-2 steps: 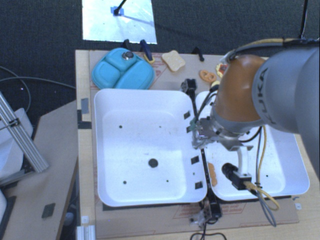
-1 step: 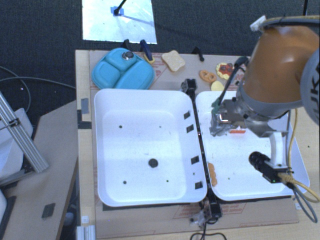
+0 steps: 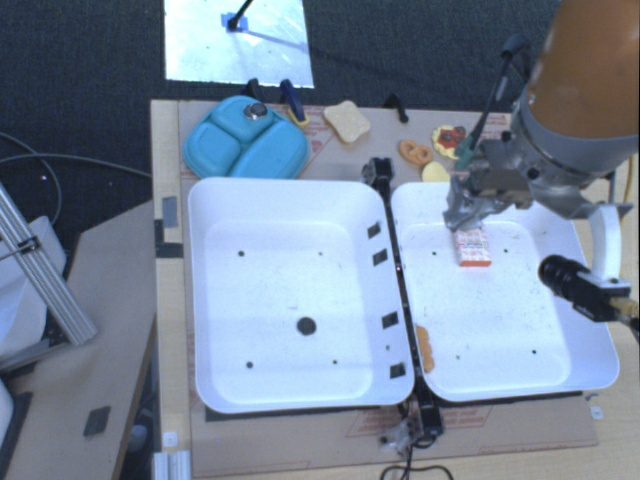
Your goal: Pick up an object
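In the right bin [image 3: 560, 368] a small white box with a red-orange end [image 3: 474, 248] lies near the far wall. My gripper [image 3: 466, 216] hangs directly over the box's far end, touching or nearly touching it; I cannot tell which. An orange-tan snack piece [image 3: 425, 348] lies against the right bin's left wall. A small dark round object [image 3: 306, 326] sits on the floor of the left bin [image 3: 230, 268].
Behind the bins lie a blue sectioned dish [image 3: 247, 140], a toast slice [image 3: 347, 121], a pretzel [image 3: 415, 151] and a few small toy foods [image 3: 449, 138]. A black cylindrical part [image 3: 575, 283] juts over the right bin's right side. A metal frame [image 3: 40, 268] stands at the left.
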Robot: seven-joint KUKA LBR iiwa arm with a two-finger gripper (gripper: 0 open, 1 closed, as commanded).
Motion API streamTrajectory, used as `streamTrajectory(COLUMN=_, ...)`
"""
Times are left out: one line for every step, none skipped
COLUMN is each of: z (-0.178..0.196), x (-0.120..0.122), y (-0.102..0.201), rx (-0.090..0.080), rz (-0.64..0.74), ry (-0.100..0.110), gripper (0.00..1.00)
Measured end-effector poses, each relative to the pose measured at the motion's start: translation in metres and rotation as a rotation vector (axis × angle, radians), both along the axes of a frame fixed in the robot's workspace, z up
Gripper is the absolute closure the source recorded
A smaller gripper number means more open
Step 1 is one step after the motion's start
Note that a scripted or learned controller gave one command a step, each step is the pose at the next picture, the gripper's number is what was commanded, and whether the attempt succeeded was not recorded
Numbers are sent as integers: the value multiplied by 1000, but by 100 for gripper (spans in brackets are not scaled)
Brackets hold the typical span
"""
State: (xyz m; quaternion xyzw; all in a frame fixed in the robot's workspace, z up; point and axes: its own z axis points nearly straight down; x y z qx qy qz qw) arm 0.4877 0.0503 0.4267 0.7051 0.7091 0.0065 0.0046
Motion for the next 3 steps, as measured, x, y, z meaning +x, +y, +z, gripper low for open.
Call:
streamTrajectory(z=45, x=-1, y=-59, rx=-4, rz=-9, ry=7, gripper=100)
streamTrajectory(z=-71, x=25, y=-7, rx=-3, rz=2, ry=25, gripper=100)
streamTrajectory(z=118, x=38, y=72, rx=5, rz=6, ry=-5, gripper=100)
